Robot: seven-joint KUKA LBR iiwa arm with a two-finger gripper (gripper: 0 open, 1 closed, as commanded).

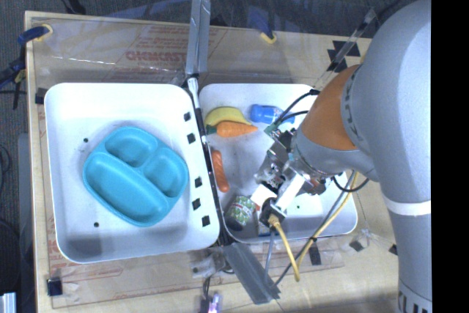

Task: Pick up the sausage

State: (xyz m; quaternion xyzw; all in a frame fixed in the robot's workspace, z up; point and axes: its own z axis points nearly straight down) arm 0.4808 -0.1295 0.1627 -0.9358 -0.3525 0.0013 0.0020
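The sausage (218, 169) is a short reddish-orange piece lying lengthwise against the left wall of the right bin (333, 220). My gripper (265, 193) is low inside the same bin, to the right of the sausage and a little nearer the front, with a gap of bare bin floor between them. Nothing shows the sausage in its grasp. The grey arm with its orange band (330, 121) comes in from the right and covers the right part of that bin.
In the right bin, a banana (226, 116), a carrot (236, 130) and a blue object (265, 113) lie at the back, and a green-labelled can (240, 211) sits at the front left beside the gripper. The left bin (66, 106) holds a blue divided plate (135, 174). Yellow cables (293, 260) trail off the front.
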